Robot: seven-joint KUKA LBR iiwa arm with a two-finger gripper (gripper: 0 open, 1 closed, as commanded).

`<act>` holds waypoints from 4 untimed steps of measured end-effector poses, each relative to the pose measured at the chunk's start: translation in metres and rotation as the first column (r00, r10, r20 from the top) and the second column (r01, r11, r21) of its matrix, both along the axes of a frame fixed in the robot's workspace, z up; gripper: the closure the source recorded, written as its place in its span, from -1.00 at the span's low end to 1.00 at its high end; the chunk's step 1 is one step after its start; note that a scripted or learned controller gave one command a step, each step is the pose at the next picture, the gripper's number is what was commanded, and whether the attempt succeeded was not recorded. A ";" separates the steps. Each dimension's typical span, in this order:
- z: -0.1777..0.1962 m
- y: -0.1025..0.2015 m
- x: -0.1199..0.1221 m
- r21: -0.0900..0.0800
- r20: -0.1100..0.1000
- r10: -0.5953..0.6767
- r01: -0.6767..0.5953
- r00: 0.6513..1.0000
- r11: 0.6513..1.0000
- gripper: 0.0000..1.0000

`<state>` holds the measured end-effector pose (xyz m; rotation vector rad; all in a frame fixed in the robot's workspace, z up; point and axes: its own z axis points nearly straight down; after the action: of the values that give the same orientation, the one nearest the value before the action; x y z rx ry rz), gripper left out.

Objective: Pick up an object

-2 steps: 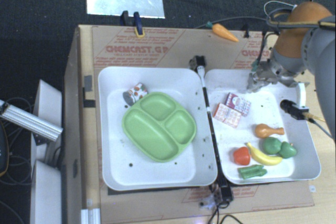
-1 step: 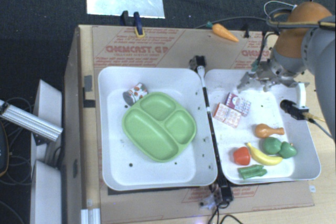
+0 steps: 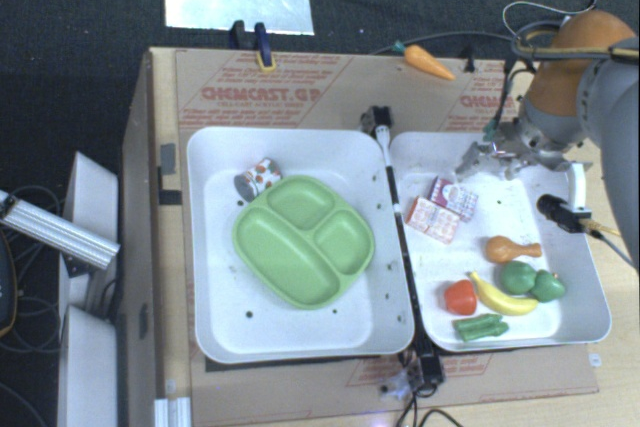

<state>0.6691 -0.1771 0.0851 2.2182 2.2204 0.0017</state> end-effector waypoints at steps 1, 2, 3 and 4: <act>0.012 0.000 0.001 -0.001 0.004 0.002 -0.002 1.000 1.000 1.00; 0.012 0.000 0.001 -0.001 0.004 0.002 -0.002 1.000 1.000 -1.00; 0.000 0.010 0.000 0.000 0.000 0.003 -0.003 1.000 1.000 -1.00; 0.012 0.009 0.001 -0.001 0.004 0.005 -0.005 1.000 1.000 1.00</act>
<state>0.6706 -0.1676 0.0971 2.2095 2.2237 0.0052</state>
